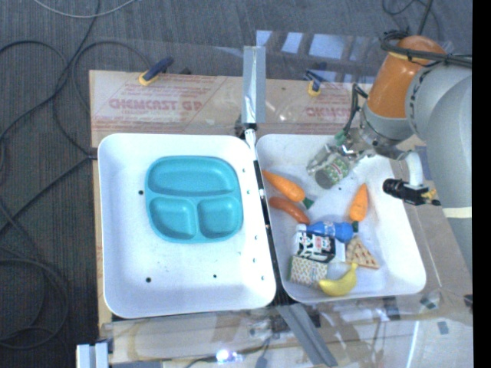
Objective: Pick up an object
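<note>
- Two shallow white bins sit side by side on the surface: the left bin (115, 228) and the right bin (406, 251)
- In the left bin we see a blue divided tray (196, 198), lying flat near the middle
- The right bin holds the loose things: a carrot (281, 185) near its left wall, a reddish piece (289, 210) just below it, and a second carrot (359, 203) towards the right
- Lower down we find a black-and-white carton (314, 246) touching a blue item (337, 231), a patterned block (308, 270), a banana (340, 282) and a triangular cracker-like piece (362, 256)
- The claw (343, 150) is low in the upper part of the right bin, right at a clear, crumpled-looking object (328, 167)
- We cannot tell whether the claw is spread or closed, nor whether it grips that object
</note>
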Robot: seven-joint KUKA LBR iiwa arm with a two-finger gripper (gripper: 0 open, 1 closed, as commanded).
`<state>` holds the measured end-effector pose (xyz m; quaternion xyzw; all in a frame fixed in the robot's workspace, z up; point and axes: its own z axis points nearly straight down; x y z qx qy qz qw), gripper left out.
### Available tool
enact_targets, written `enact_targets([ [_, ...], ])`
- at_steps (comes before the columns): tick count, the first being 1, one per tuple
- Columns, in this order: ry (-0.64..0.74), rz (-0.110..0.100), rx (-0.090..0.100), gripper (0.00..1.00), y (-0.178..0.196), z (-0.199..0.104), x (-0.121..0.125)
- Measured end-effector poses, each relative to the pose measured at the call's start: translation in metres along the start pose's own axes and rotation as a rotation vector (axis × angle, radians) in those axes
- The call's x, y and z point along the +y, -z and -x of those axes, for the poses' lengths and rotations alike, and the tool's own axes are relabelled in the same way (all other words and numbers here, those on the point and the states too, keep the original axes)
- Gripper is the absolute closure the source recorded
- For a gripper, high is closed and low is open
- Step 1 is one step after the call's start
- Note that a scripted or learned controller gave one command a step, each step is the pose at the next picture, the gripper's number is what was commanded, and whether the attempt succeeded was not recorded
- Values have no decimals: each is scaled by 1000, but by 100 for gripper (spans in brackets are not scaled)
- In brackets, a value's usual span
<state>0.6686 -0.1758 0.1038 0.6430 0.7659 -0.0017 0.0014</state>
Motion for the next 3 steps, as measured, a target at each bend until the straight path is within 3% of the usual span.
enact_targets([
  [1,2,1,-3,100,10,0,1],
  [2,8,1,5,100,135,-48,-21],
  [3,21,-1,2,100,111,-56,-22],
])
